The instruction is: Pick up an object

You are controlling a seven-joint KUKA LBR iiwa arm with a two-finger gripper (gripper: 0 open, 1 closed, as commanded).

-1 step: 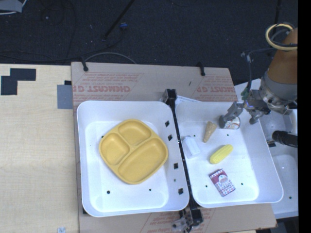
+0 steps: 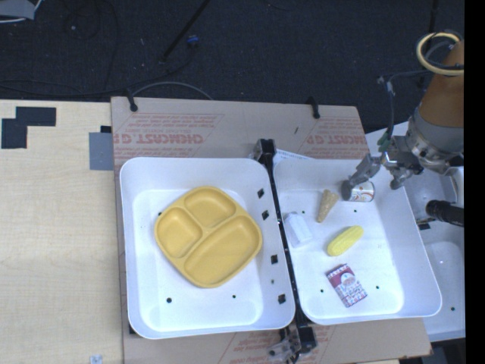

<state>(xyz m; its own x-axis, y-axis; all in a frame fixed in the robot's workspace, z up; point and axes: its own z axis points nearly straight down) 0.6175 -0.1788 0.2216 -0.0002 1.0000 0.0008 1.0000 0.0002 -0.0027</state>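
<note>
Your jaws (image 2: 369,174) hang at the far right edge of the right bin (image 2: 413,279); whether they stand wide or narrow you cannot tell from here. Just beside them lies a small round white thing (image 2: 363,193), likely light and stiff. Nearer the middle lie a cone (image 2: 326,204), a yellow corn cob (image 2: 345,240) and a red packet (image 2: 347,285). The cob looks firm but smooth; take it across its short width. The yellow tray (image 2: 208,236) sits in the left bin (image 2: 144,279).
</note>
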